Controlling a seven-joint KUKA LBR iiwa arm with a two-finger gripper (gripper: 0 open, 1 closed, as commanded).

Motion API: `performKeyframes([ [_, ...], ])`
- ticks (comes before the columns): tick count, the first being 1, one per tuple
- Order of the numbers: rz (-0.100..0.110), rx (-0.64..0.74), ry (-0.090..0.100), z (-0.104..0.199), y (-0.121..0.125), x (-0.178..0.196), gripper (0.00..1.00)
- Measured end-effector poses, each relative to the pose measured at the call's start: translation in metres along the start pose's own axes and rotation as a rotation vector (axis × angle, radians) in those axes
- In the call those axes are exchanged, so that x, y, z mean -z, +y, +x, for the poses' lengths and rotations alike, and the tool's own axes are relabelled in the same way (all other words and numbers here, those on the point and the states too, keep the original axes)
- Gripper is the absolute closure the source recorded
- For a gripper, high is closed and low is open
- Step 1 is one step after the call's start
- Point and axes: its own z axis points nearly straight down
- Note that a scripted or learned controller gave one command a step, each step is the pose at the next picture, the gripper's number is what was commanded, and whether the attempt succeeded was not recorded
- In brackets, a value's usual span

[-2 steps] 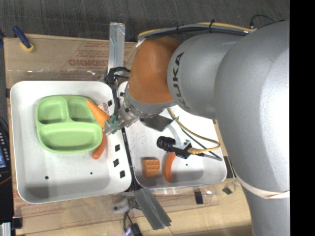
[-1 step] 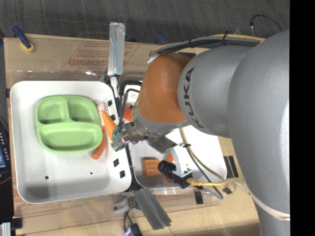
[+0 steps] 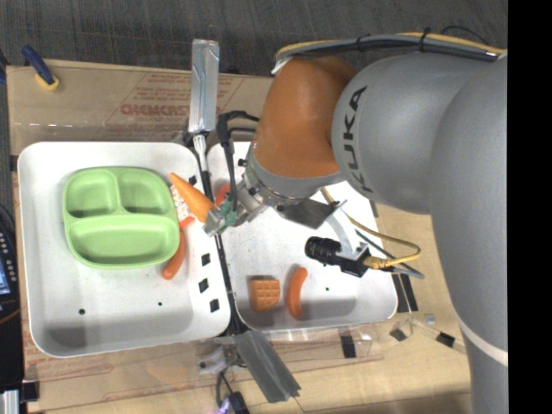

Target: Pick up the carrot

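The carrot (image 3: 191, 195) is an orange cone lying at a slant at the right side of the left bin (image 3: 52, 317), its narrow tip by the green plate's right rim. Its thick end points down and right toward the divider between the bins. My gripper (image 3: 216, 220) is low over that divider, right at the carrot's thick end and touching or nearly touching it. The grey arm with its orange band reaches in from the right and covers the upper part of the right bin (image 3: 379, 304).
A green divided plate (image 3: 116, 218) fills the left bin's upper middle. A small orange-red sausage (image 3: 174, 261) lies just below its right corner. In the right bin, a waffle piece (image 3: 265, 292) and another orange-red sausage (image 3: 296, 291) sit near the front wall.
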Motion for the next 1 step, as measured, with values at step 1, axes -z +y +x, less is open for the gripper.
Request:
performKeyframes([
  [1, 0.000, -0.418, 0.000, -0.0139, 0.0308, 0.0073, 1.00],
])
